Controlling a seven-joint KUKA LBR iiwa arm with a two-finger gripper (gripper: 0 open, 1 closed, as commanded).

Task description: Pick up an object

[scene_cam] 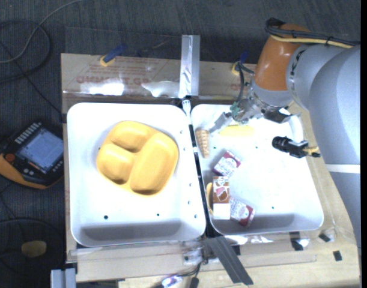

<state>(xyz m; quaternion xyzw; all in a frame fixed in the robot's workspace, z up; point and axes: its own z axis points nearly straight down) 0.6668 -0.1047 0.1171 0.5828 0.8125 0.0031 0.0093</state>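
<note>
Toward upper right of frame, inside right bin (303, 179), gripper (222, 122) low near top-left corner, finger state impossible to tell, beside pale yellow piece (237, 130), with red-and-white packets (226, 164) and perhaps a ridged biscuit (202, 140) lower left.

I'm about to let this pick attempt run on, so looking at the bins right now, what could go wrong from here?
1. The gripper sits in the right bin's far corner by the divider wall, so it could scrape that wall.
2. The small comb-like piece lies right against the divider, leaving little room for fingers.
3. The red-and-white packets lie bunched together, so a grasp may slip or nudge a neighbour.
</note>
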